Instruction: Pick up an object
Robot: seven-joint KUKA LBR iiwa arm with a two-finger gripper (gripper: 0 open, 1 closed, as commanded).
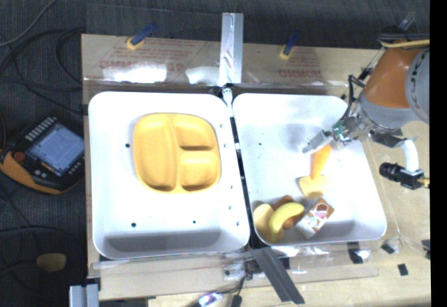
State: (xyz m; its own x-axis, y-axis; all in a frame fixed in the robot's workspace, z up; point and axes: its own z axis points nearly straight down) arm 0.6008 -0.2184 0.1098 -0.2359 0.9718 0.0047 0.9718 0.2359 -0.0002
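My gripper [325, 139] hangs over the right bin [279, 124], near its right wall, with the arm coming in from the right. Just below and in front of the gripper lies an orange carrot-shaped piece [320, 160]; whether the two touch I cannot tell. A small yellow wedge [310, 185] sits at the carrot's lower end. In the bin's front part lie a yellow banana [282, 218] on a brown item [281, 201] and a small white-and-red carton [316, 215].
The left bin [112, 215] holds a yellow divided tray [177, 152]. A metal divider [232, 54] stands behind the seam between the bins. A handheld controller [45, 155] lies on the floor to the left.
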